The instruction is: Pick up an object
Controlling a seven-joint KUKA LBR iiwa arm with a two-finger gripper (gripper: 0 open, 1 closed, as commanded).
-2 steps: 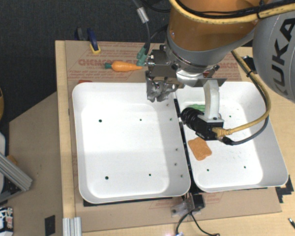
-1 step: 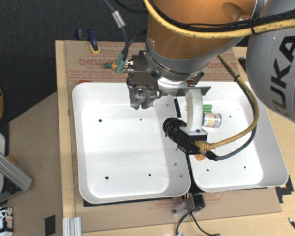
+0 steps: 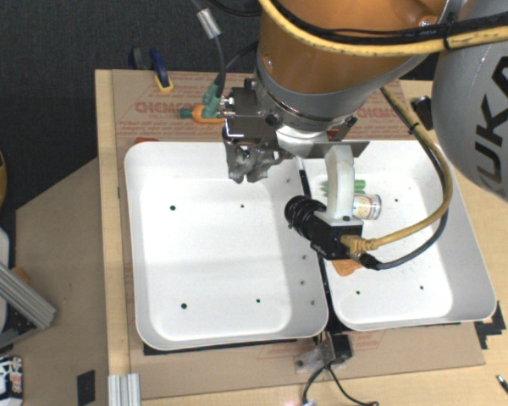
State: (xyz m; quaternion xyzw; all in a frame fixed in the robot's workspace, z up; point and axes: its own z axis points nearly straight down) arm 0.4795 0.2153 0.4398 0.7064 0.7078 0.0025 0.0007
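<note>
My gripper hangs over the far right corner of the left bin, close to the wall between the two bins. I see nothing in it. In the right bin, near its left side, lies a small can-like object with a pale label. A green item peeks out just behind it. A small orange piece lies nearer the front, partly hidden by the robot's cable. All three lie to the right of the gripper and apart from it.
The large arm body covers the far edge of both bins. A blue and yellow clamp and a green and orange clamp sit on the board behind the left bin.
</note>
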